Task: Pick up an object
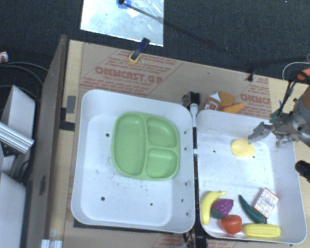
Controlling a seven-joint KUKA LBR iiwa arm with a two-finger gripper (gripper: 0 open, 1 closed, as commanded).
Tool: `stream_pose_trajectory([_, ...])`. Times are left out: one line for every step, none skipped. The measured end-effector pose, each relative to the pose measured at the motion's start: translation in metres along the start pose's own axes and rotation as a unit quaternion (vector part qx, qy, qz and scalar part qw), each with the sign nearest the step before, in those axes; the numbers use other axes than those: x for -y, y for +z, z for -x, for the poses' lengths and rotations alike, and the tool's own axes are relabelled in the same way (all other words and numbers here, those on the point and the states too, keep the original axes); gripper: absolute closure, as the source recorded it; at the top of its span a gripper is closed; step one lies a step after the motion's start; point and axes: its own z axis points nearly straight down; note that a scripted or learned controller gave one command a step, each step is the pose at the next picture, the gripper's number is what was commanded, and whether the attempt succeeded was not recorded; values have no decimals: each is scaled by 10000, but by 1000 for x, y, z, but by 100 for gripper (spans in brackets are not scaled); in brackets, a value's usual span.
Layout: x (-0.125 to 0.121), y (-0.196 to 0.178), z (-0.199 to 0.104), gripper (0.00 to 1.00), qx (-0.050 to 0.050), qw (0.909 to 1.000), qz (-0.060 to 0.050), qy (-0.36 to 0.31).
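My gripper (270, 136) hovers over the far part of the right bin (292, 187). Its fingers are spread open with nothing between them. A pale yellow lump (243, 148) lies just to the front left of the left fingertip (256, 133), apart from it. Near the bin's front edge lie a banana (210, 204), a purple grape bunch (223, 206), a red tomato (232, 224), a yellow corn cob (261, 229), a dark green vegetable (250, 208) and a small printed box (266, 201).
The left bin (95, 158) holds a green divided plate (145, 146). Orange scraps (227, 104) lie on the cardboard behind the bins. A ridge (193, 155) separates the two bins.
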Motion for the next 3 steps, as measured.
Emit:
stream_pose_trajectory([-21, 32, -29, 0, -9, 10000, -16, -33])
stream_pose_trajectory([-25, 73, 3, 0, -6, 10000, -6, 4])
stream_pose_trajectory([-38, -22, 19, 0, 8, 10000, 25, -8])
